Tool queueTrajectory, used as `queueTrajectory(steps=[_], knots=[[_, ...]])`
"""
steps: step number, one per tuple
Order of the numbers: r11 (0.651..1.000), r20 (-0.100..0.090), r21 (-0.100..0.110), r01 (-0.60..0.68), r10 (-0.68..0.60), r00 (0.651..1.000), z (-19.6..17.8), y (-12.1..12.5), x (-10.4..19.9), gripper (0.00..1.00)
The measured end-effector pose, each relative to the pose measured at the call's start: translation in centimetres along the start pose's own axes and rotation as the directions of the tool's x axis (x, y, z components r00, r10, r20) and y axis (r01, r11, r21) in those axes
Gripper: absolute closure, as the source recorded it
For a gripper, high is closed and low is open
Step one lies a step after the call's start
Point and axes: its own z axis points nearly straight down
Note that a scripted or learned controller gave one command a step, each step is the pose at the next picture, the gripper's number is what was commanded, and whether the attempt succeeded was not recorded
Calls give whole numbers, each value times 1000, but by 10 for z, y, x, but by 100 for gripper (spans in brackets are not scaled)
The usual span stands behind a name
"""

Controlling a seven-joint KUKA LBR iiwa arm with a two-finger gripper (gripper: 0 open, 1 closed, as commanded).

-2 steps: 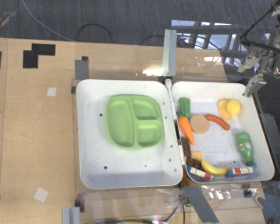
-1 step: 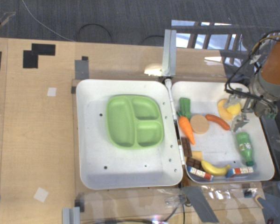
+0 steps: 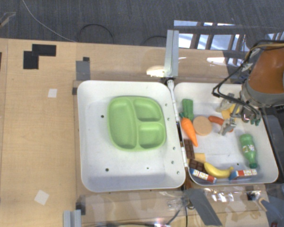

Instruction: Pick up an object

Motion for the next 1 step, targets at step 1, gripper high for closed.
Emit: queueTrajectory(steps=[1], knots=[[1000, 15, 0, 6, -6, 1000, -15, 2, -4, 100]])
